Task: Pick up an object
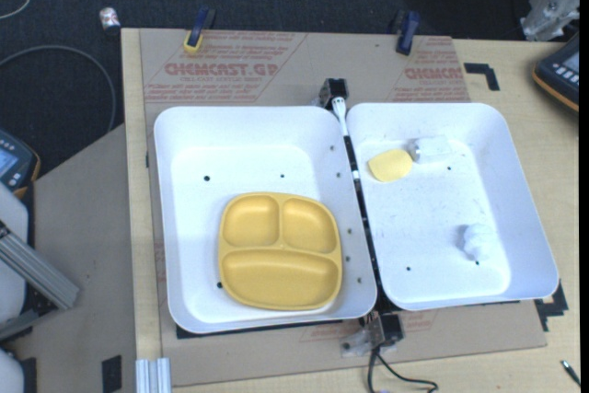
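A small yellow rounded object [390,166] lies in the right bin [515,198], near its upper left corner. Just to its right sits a small white object [429,148] that blends into the bin floor. Another small whitish object [473,240] rests toward the right bin's lower right. A yellow three-compartment plate [279,249] lies flat in the lower middle of the left bin [184,198].
The two bins sit side by side on a cardboard-covered bench [276,64], clamped at the back by a yellow-tipped clamp [195,34] and a blue clamp [406,30]. A black fixture [334,93] stands where the bins meet at the back. Cables hang at the front edge [377,340].
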